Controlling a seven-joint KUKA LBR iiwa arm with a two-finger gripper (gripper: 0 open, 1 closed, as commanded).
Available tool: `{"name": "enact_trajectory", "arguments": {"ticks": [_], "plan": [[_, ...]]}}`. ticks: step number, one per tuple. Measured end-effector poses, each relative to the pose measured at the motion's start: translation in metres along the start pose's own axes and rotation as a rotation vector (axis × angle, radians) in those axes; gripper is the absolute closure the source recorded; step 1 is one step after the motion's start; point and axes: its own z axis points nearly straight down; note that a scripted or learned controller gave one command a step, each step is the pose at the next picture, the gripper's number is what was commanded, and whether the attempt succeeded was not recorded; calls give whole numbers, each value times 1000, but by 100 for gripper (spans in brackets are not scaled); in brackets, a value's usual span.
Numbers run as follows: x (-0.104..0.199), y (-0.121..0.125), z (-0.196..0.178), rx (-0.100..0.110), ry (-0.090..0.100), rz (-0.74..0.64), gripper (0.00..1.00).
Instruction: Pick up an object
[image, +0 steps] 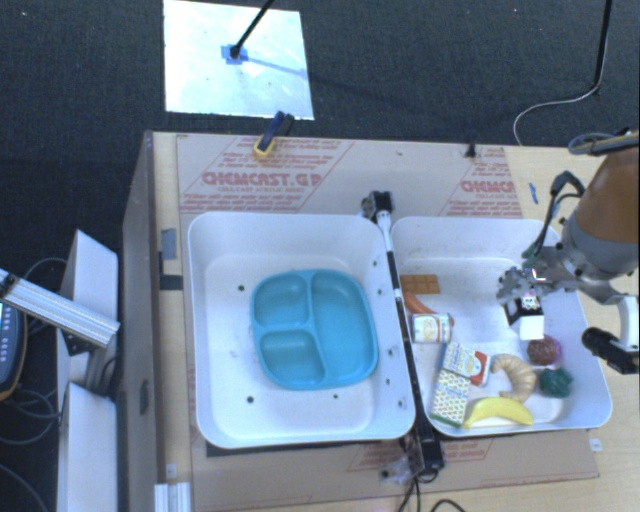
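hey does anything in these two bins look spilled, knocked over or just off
Nothing looks spilled or broken. The small jar lies on its side in the right bin, beside the divider. The blue tray sits slightly askew in the left bin.

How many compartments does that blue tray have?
3. The blue tray lies in the left bin: two compartments along its far side, one larger along its near side.

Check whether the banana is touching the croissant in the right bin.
Touching. In the camera view the banana lies right under the croissant, whose lower end meets the banana's top edge with no white bin floor between.
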Motion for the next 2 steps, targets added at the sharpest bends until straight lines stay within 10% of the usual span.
{"name": "enact_trajectory", "arguments": {"ticks": [1,2], "plan": [[67,43,-62,-1,2,-4,100],[119,1,-58,2,1,-3,100]]}}
